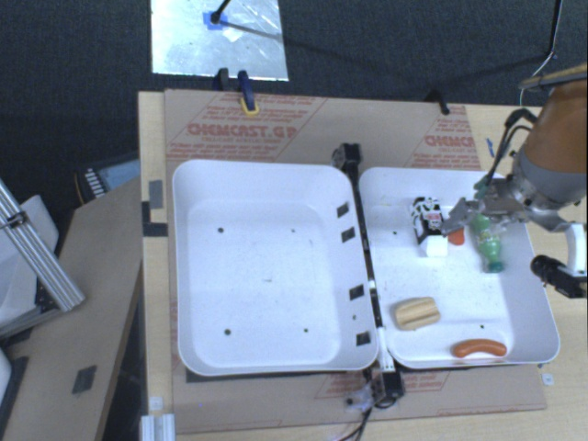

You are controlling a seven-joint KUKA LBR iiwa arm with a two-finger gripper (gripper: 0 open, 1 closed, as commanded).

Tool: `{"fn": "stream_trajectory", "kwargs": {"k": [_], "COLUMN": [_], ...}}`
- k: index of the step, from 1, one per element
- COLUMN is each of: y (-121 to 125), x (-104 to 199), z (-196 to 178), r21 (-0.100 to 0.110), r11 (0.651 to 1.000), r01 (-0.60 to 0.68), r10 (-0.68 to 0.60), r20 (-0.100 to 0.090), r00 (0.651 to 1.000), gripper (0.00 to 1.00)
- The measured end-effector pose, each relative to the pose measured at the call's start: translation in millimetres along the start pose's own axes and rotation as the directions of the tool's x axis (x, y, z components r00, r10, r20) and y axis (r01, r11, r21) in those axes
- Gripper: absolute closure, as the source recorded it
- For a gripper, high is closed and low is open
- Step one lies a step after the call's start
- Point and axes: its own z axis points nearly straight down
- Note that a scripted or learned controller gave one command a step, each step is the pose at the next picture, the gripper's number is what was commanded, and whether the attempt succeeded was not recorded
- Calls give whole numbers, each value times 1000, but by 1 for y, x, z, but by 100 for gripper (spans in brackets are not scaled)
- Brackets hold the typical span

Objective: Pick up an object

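The broad brown bench [303, 118] is faced with flat cardboard-like sheet printed in red lettering, and on it sit two shallow white moulded plastic bins side by side. The left bin [188, 246] has smooth walls, rounded corners and a few small dark dots on its floor. The right bin [533, 338] is the same shape and holds all the loose things. Beyond the bench a crinkled silvery foil square [219, 26] lies on dark carpet.

The grey arm with its orange band [560, 131] comes in from the right over the far right part of the right bin. Its gripper [464, 217] hangs low over the bin floor, close to a small cluster of things; whether it is spread or pressed together cannot be told, as the metal parts blur together there.

Just left of the gripper stands a small black-and-white toy cow figure [425, 217], and touching its near side is a small white block [435, 245] with a bit of orange at its edge. Right of them lies a translucent green plastic bottle shape [489, 243], elongated and pointing toward the near rim.

Nearer the front, well apart from that cluster, rests a tan bread roll shape [417, 313], ridged and rounded, and near the front right corner a smooth glossy orange-red sausage shape [479, 347] lies lengthwise along the wall.
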Motion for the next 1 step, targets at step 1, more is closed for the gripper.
{"fn": "stream_trajectory", "kwargs": {"k": [1], "y": [63], "x": [-44], "z": [90], "r21": [-27], "r11": [1000], "r01": [3], "r10": [-3], "r20": [2], "r00": [1000], "gripper": [0]}}
